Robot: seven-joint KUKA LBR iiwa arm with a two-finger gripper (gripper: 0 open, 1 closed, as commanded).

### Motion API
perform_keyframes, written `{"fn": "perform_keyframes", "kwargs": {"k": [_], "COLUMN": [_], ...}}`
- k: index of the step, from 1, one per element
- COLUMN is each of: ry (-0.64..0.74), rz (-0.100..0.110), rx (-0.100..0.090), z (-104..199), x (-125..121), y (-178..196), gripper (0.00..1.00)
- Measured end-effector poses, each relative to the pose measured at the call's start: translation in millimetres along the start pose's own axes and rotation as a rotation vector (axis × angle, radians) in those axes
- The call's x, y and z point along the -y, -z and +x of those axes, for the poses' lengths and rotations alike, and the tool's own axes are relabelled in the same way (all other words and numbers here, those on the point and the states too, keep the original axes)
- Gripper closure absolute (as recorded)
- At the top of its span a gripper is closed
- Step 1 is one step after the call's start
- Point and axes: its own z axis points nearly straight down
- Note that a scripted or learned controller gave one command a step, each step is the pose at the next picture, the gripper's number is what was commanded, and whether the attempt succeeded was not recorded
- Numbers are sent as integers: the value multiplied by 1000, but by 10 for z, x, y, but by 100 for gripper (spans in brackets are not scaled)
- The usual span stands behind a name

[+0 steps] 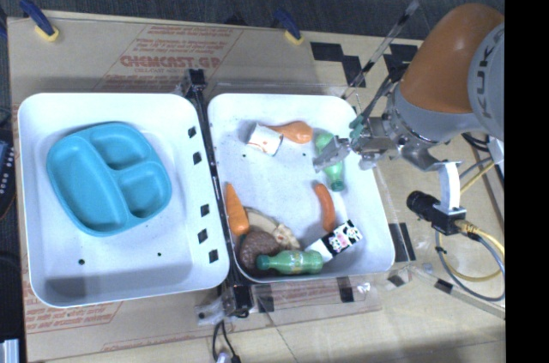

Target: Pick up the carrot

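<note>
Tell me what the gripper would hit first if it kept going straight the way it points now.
Probably the small green bottle: the gripper points left and downward into the right bin, and that bottle sits right at its tip. Depth is unclear from this slant. The carrot lies farther left.

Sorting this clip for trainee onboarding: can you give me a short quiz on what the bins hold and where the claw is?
1. True or false: the carrot lies in the right bin, along its left wall.
2. Which side's bin holds the blue divided plate? A) left B) right C) neither
3. Fill in: the claw is over the right bin's ____ side, apart from the carrot.
Key: 1 true; 2 A; 3 right.
</note>
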Motion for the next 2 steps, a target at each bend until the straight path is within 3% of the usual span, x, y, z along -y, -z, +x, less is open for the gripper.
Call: {"fn": "perform_keyframes", "kwargs": {"k": [1,2], "ry": [1,26], "rz": [11,-4], "rx": [-4,2], "z": [817,303], "x": [389,-274], "y": [-1090,-805], "gripper": [0,0]}}
